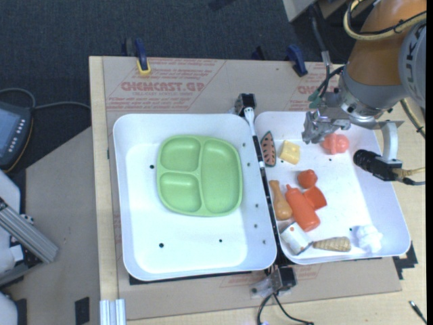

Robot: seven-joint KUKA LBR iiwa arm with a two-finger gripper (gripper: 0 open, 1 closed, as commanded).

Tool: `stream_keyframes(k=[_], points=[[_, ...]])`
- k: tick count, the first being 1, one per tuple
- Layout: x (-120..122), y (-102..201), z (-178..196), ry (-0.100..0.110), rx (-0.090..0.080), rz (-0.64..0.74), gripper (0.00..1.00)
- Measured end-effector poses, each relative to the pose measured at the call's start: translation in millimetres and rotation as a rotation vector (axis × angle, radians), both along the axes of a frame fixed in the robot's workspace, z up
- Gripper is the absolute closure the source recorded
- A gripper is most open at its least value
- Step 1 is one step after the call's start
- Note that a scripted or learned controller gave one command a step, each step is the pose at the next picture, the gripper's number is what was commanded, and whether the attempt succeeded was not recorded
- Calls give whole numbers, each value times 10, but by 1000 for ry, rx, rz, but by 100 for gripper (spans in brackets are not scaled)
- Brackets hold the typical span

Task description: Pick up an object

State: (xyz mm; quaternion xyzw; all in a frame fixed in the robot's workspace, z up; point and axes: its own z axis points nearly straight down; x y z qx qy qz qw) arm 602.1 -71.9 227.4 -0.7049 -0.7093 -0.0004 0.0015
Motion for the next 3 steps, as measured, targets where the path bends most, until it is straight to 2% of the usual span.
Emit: stream_keyframes(k=[1, 2, 3], points=[[-168, 604, -79, 2, 1, 0, 100], [-361, 938, -98, 2, -1, -3, 100], [-261, 832, 63, -5, -3, -6, 100]])
